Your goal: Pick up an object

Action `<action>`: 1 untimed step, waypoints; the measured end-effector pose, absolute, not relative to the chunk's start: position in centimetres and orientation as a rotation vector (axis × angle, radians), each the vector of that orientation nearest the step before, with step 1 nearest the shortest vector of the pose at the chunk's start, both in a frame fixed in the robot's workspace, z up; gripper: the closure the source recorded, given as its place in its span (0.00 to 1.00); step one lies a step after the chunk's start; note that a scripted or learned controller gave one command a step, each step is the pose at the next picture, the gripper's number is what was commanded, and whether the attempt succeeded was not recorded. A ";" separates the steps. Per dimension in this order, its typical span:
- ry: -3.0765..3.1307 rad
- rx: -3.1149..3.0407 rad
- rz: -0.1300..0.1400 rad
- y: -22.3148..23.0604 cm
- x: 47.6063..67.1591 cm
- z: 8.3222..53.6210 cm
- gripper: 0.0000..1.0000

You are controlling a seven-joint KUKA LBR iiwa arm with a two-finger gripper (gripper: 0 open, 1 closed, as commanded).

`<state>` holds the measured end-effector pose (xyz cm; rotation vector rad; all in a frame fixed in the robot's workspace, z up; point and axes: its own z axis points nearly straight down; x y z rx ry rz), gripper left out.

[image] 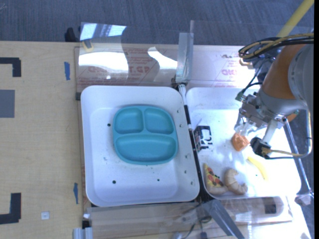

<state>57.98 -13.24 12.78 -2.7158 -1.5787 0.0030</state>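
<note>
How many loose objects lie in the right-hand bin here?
4: a small orange lump beside the claw, a thin yellow strip further right, a tan curved piece near the front, and a multicoloured flat item at front left. The arm may hide others.

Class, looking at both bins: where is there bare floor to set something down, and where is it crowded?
Bare floor rings the blue tray in the left bin. The right bin is free along its far wall; near the gripper, orange piece and toy food it is crowded.
</note>
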 end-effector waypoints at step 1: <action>-1.429 -2.800 -0.003 -19.3 61.2 8.6 1.00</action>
